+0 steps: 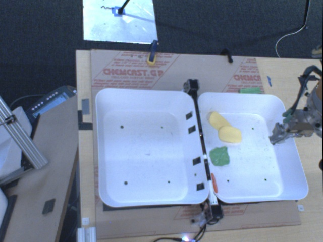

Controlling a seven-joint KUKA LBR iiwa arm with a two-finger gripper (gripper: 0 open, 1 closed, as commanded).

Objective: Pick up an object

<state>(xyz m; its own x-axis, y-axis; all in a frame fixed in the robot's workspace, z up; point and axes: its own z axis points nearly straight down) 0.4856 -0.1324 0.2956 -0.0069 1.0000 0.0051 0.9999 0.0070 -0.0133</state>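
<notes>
Two yellow pieces lie in the right bin (282,185): one (216,119) near its upper left and a rounder one (230,134) just below and right of it. A green crumpled piece (219,156) sits below them. An orange stick (214,182) lies along the bin's left wall near the divider. My gripper (278,135) hovers at the right bin's right rim, well to the right of the yellow pieces, with nothing seen between its fingers.
The left bin (106,150) stands beside the right one, joined by a black-clipped divider (199,140). A shiny metal sheet (119,13) lies beyond the bench. A green scrap (251,90) rests on the cardboard behind the right bin.
</notes>
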